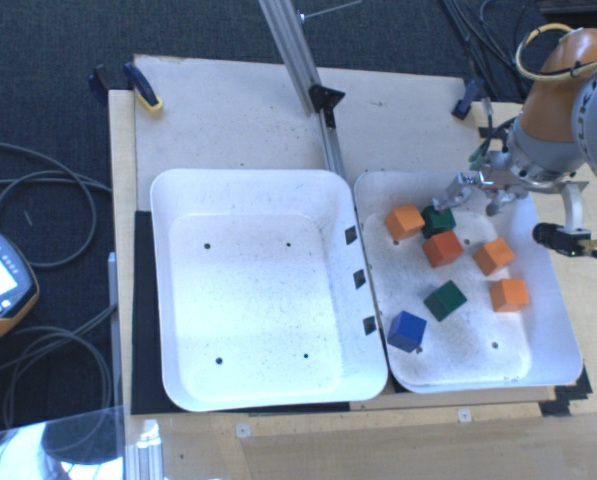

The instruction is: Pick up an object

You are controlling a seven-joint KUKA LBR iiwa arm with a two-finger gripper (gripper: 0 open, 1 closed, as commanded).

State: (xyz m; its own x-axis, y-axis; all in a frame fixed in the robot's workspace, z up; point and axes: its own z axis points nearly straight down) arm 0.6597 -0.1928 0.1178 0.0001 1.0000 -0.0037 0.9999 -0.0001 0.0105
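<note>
**Blocks clustered in the right bin, gripper low over its far side**

Seven small blocks lie in the right bin (538, 368). At the far side an orange block (405, 221) sits just left of a dark green block (438, 219), which touches a red block (442, 249) on its near side. Right of these lie a second orange block (494, 256) and, nearer, a third orange block (509, 294). A green block (444, 299) rests near the middle, with a blue block (407, 330) at the near left, close to the rim.

The gripper (465, 190) hangs just above the dark green block, on its far right; whether it is open or closed on anything cannot be told.

The left bin (178, 268) stands alongside, touching the right one
</note>
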